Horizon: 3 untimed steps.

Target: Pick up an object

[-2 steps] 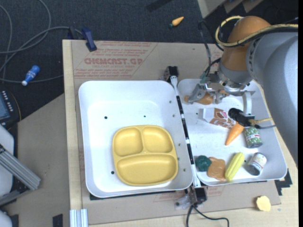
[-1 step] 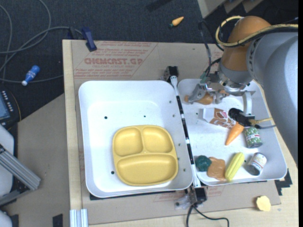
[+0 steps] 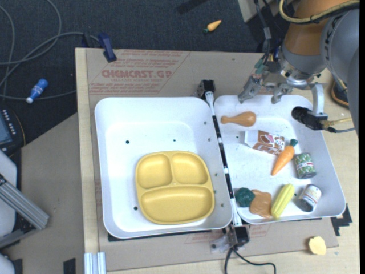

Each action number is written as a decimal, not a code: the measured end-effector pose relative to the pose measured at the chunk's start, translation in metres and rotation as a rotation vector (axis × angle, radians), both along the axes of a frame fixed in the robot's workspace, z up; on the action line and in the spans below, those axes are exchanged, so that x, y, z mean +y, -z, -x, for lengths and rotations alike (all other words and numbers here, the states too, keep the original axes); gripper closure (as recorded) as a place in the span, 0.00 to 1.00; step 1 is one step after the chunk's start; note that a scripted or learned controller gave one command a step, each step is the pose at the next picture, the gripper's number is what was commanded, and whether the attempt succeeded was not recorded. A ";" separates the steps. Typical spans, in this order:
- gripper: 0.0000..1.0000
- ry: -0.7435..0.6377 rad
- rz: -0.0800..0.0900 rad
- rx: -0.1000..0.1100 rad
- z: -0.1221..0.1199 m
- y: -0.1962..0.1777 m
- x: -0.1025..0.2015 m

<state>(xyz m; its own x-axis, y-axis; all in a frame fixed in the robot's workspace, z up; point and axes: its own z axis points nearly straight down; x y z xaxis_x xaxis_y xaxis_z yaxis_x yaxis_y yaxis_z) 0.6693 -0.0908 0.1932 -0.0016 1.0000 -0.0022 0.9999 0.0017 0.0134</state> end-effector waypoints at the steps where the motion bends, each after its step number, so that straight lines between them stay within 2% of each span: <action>1: 0.00 0.004 -0.006 0.013 0.002 0.111 -0.005; 2: 1.00 0.002 0.001 -0.005 -0.003 0.089 -0.008; 3: 1.00 -0.006 -0.004 0.004 0.024 0.002 0.057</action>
<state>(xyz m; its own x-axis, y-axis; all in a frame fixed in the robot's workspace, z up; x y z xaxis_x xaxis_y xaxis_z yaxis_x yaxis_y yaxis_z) 0.6450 -0.0343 0.1915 -0.0073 1.0000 0.0022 0.9999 0.0073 0.0092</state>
